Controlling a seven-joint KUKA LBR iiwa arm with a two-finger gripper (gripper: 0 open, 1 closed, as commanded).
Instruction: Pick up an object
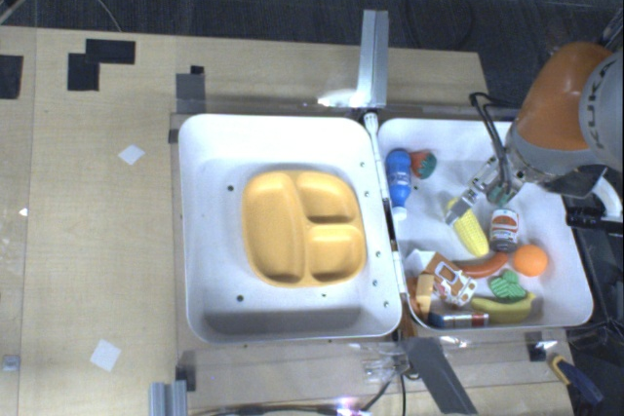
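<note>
My gripper [492,190] hangs over the right bin [575,239], at its upper middle, on the grey arm with the orange band [556,107]. Its two fingers stand apart, open, with nothing between them. Just below it lie a yellow corn cob [470,230] and a small jar with a red label [503,229]. Further down are an orange ball [530,260], a red sausage-like piece [480,267], a green toy [507,285], a banana [503,307] and a small printed box [449,281]. A blue bottle [398,175] and a small red-green ball [422,164] lie at the bin's upper left.
The left bin [210,209] holds a yellow divided plate [302,227]. A metal post [374,58] stands behind the wall between the two bins. The wooden bench [88,229] stretches out to the left. A black cable [486,117] runs along the arm.
</note>
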